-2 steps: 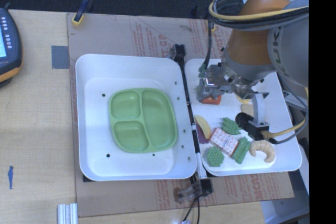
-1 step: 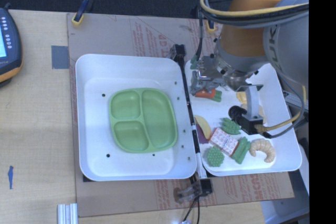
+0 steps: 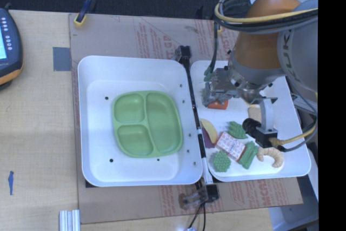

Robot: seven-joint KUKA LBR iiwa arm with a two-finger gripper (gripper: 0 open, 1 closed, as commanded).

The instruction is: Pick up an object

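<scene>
The gripper [image 3: 219, 92] is low in the right bin [image 3: 294, 170], near its back left corner, over an orange toy [image 3: 218, 105]. Whether it grips is hard to tell. A banana slice [image 3: 210, 130], a pink box [image 3: 231, 145] and green toys [image 3: 220, 160] lie along the front edge.

The gripper [image 3: 216, 96] hangs over the right bin [image 3: 296, 167], above an orange-red piece [image 3: 218, 105].

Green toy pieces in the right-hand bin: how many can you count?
3: a leafy piece mid-bin, a round bumpy piece at the front, a long piece beside it. The arm may hide more.
</scene>
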